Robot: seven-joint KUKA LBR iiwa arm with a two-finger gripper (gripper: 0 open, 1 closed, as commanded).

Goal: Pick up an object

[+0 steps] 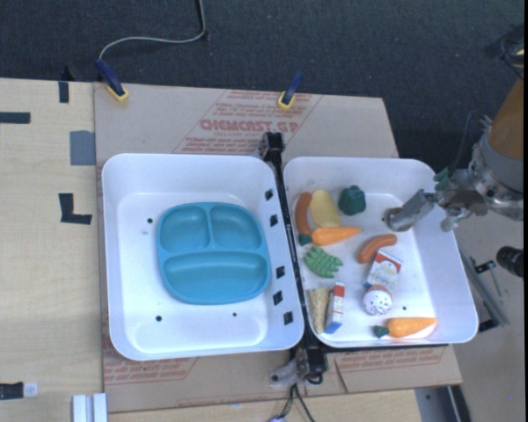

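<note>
The right bin point(440, 262) holds several toy foods. Among them are a dark green pepper point(353, 200), a yellow piece point(324, 207), an orange carrot point(334, 235), a red sausage point(377, 246) and a red-and-white carton point(384, 269). My gripper point(429, 215) hangs over the bin's upper right part, above and to the right of the sausage. Its fingers point(409, 211) are spread open with nothing between them.
Also in the right bin are a green leafy piece point(322, 260), a cone point(319, 304), a small box point(337, 308), a white ball point(377, 301), a second carrot point(407, 327) and a brown sausage point(303, 211). A blue divided plate point(215, 251) lies in the left bin point(123, 236).
</note>
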